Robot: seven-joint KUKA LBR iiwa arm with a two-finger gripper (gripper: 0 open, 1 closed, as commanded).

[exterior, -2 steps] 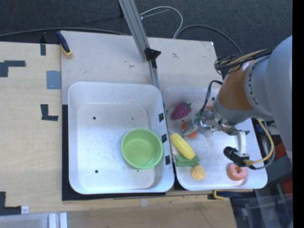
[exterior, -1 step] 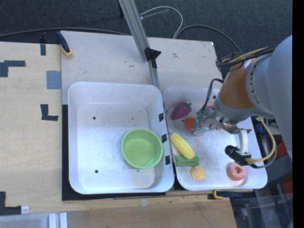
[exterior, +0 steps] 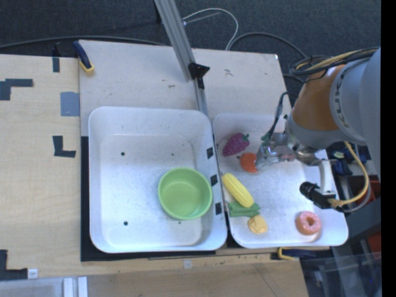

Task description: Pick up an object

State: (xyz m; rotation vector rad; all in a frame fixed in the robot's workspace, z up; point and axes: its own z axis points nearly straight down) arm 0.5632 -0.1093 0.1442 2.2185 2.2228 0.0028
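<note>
Now the tool [exterior: 265, 156] hangs low beside a small orange toy [exterior: 249, 162] just to its left; its grip cannot be told. Toy looks light, smooth, best pinched across its middle.

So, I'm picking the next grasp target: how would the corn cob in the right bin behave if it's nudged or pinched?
The corn cob looks rounded and elongated, so it would probably roll sideways if nudged. Its glossy yellow surface suggests hard plastic, likely stiff, light and somewhat slippery. It lies by the right bin wall, which may crowd a finger.
</note>
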